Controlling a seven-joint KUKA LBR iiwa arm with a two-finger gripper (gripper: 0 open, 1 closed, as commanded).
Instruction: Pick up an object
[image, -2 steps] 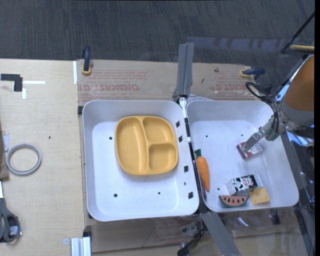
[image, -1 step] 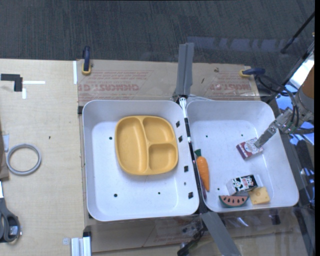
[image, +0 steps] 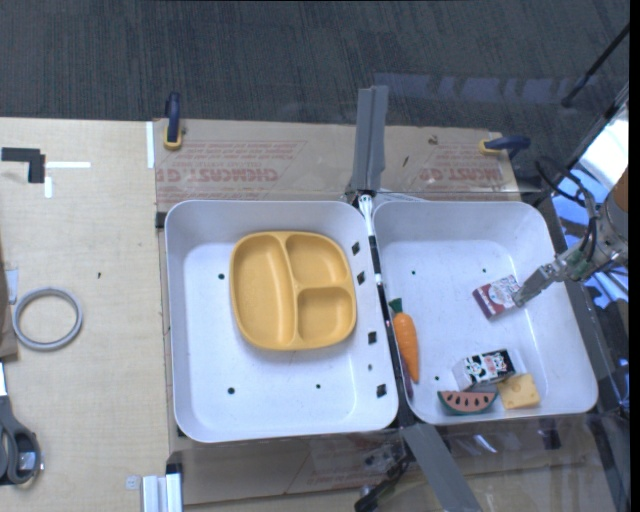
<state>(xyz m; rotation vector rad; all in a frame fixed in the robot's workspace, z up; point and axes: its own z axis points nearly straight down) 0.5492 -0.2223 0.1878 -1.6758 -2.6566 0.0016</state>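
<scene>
End effector (image: 522, 290) apparently touches the maroon packet (image: 494, 298); its opening cannot be told.

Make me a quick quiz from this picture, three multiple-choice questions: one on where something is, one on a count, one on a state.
1. Where does the yellow divided plate lie?
A. in the left bin
B. in the right bin
C. on the bench outside the bins

2. How many compartments does the plate have?
A. two
B. three
C. five

3. How does the carrot lie?
A. standing upright in the middle of the right bin
B. flat along the right bin's left wall
C. on the plate

Answers:
1 A, the plate sits on the floor of the left bin.
2 B, its ridges mark off one long section and two smaller ones.
3 B, it lies lengthwise beside the divider, in the right bin, green end toward the far side.
</scene>
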